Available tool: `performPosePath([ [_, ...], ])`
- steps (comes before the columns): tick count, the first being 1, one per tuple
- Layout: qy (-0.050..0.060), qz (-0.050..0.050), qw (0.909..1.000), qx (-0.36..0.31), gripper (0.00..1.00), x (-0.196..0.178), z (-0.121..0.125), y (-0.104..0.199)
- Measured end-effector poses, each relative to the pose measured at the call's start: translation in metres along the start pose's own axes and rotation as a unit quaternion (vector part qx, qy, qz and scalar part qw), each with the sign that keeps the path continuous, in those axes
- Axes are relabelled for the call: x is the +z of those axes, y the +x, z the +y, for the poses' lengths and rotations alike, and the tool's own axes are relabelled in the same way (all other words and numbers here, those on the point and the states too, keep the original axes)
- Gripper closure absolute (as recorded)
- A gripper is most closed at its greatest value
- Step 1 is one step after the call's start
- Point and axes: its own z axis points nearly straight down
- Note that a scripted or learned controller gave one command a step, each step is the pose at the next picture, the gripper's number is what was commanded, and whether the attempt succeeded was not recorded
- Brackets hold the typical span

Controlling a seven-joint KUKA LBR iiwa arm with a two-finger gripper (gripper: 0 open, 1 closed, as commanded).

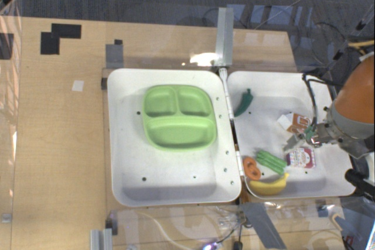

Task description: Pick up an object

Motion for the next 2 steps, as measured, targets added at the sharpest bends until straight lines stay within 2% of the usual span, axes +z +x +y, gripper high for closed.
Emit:
performPosePath([
  [1,-0.004,-0.002,0.9994,0.033,0.00,0.045,0.072,-0.014],
  [2,0.015,0.005,0.9983,0.057,0.00,0.048,0.142,-0.015],
])
